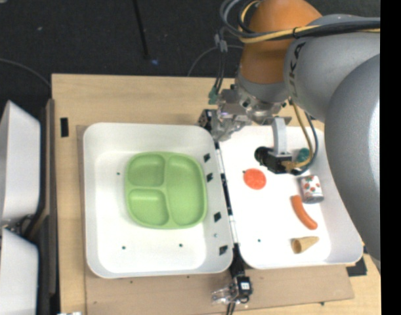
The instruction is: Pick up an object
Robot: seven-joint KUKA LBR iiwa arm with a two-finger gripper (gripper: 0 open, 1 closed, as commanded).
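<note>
The right bin (pixel 279 241) holds a flat red round piece (pixel 255 178), a small white cube with red dots (pixel 312 188), an orange sausage-shaped piece (pixel 304 212) and a tan cone (pixel 304 244). My gripper (pixel 218 121) hangs over the far left corner of this bin, by the divide between the two bins. It is up and to the left of the red piece, well apart from all the objects. Nothing can be seen in its grasp.
The left bin (pixel 108 241) holds a green divided plate (pixel 166 189) at its middle. The grey arm with its orange band (pixel 279 31) covers the far right of the view above the right bin. The wooden bench (pixel 121 97) surrounds both bins.
</note>
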